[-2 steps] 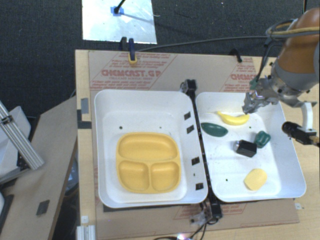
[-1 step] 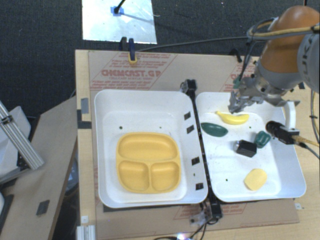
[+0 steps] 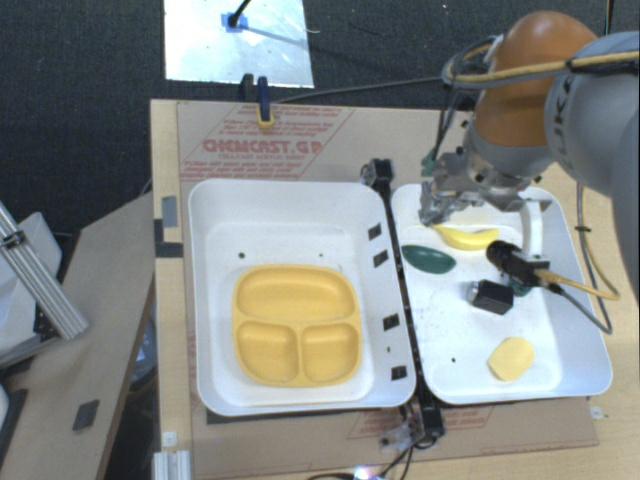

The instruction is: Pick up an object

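The pincer (image 3: 437,208) hovers just above the banana (image 3: 468,236); I cannot tell its state. It should descend squarely astride the banana before closing.

tray (image 3: 296,324) in left bin (image 3: 215,268), banana (image 3: 468,236) in right bin (image 3: 565,368)

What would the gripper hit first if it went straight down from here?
Probably the curved yellow banana-shaped piece in the right white bin; the gripper sits over that piece's left end, though depth is unclear.
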Robot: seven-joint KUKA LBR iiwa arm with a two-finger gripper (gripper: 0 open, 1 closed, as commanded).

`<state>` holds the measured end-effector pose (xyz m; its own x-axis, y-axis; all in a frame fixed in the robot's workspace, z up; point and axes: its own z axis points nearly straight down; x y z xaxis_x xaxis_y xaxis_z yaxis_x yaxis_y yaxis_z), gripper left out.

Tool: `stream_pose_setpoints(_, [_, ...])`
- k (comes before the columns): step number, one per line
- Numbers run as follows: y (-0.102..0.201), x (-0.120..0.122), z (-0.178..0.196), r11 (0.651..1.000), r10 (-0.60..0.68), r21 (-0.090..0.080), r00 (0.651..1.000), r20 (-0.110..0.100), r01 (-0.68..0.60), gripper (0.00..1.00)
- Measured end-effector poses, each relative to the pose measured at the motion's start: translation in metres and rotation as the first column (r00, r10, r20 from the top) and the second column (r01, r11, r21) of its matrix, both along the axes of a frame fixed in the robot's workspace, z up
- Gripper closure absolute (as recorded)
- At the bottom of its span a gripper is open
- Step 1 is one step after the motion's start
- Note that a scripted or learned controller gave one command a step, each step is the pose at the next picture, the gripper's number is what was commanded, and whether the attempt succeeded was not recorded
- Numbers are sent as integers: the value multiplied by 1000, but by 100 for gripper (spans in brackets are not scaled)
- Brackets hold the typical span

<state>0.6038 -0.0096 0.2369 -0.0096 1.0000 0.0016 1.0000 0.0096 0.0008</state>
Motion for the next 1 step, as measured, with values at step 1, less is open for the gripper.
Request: stream_pose_setpoints(1, [45, -7, -5, 1000, -1, 0, 1000, 0, 1, 100])
